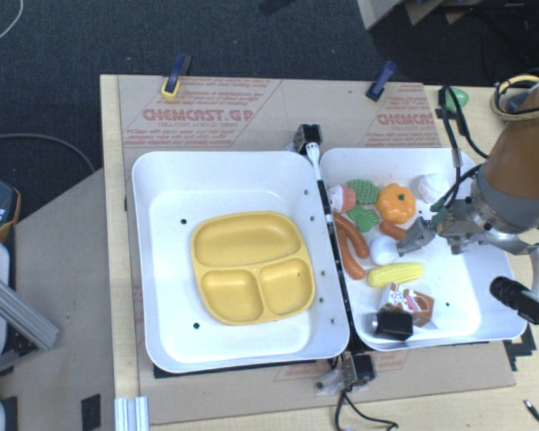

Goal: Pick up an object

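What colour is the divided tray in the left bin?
Yellow: the divided tray, seen best in the camera view.

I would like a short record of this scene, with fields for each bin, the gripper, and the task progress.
left bin: yellow divided tray
right bin: toy orange pumpkin, corn cob, hot dog, green toy, small black object
gripper: low over right bin, beside the pumpkin
held object: none visible
task progress: nothing lifted yet
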You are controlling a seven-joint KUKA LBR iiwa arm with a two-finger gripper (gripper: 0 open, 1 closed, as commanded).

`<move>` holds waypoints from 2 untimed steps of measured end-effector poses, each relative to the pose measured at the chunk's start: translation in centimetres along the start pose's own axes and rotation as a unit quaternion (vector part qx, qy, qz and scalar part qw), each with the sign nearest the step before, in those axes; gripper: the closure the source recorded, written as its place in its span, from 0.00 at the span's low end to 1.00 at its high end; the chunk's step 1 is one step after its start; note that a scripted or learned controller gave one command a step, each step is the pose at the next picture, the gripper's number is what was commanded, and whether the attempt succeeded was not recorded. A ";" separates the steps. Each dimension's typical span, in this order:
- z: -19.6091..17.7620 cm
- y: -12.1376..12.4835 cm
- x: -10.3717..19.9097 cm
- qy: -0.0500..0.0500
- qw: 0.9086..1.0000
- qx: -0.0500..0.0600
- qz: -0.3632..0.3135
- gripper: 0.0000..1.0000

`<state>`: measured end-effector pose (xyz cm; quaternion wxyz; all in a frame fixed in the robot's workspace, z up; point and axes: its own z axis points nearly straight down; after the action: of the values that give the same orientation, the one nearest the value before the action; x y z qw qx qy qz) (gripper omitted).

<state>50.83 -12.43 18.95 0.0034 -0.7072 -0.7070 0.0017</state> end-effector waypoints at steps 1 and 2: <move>6.4 -0.3 0.0 0.000 1.000 0.001 0.000 0.00; 10.3 0.1 0.0 -0.002 1.000 -0.009 0.000 0.00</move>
<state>50.90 -12.36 8.66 -0.0041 -0.7070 -0.7072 -0.0036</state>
